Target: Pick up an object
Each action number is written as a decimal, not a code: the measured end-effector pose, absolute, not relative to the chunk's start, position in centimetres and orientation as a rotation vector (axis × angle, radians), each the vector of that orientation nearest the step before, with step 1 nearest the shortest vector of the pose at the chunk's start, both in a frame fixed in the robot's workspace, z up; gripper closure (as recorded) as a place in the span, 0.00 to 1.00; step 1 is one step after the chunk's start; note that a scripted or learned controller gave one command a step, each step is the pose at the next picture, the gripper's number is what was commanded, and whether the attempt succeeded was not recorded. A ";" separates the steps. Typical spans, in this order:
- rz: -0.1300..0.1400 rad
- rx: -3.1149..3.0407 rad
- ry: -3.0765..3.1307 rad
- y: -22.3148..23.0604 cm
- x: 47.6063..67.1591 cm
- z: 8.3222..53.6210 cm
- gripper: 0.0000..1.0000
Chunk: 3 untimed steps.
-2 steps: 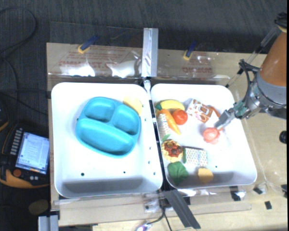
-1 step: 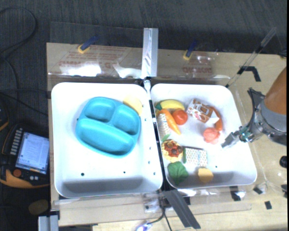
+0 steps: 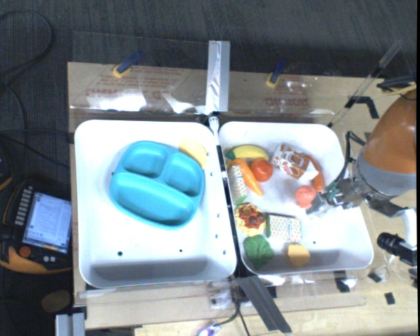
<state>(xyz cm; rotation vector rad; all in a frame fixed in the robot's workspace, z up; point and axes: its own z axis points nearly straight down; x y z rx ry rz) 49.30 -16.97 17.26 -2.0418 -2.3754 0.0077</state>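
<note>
While my arm reaches into the right bin (image 3: 350,247) from its right side, the step in hand is, by my judgement, the approach to a grasp; no object is lifted yet.

Nearest the front wall of that bin lie a green item (image 3: 257,248) and a small yellow-orange piece (image 3: 298,255). Just behind them sit a pale printed packet (image 3: 282,227) and a red-and-yellow item (image 3: 250,215).

Further back, my pincer (image 3: 322,203) sits low at the bin's right part, just beside a small red ball (image 3: 305,197), which I take as the likeliest target. Whether the pincer is released or clenched, I cannot tell; the tip is too blurred.

Beyond the ball lie a red-and-white carton (image 3: 292,162), a tomato (image 3: 261,170), a carrot (image 3: 248,178) and a banana (image 3: 246,152), clustered near the back wall.

The left bin (image 3: 98,257) carries a blue divided tray (image 3: 157,182) with a yellow piece (image 3: 193,150) at its far edge.

The next move calls for centring the pincer over the red ball, clear of the carton, closing, then lifting straight up from the desk (image 3: 84,82).
</note>
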 end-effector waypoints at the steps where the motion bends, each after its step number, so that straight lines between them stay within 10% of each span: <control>1: 0.002 -2.632 -1.708 -16.2 48.4 10.8 1.00; 2: 0.005 -2.446 -1.974 -19.7 53.5 9.2 1.00; 3: 0.021 -2.920 -1.155 -16.0 49.8 19.5 1.00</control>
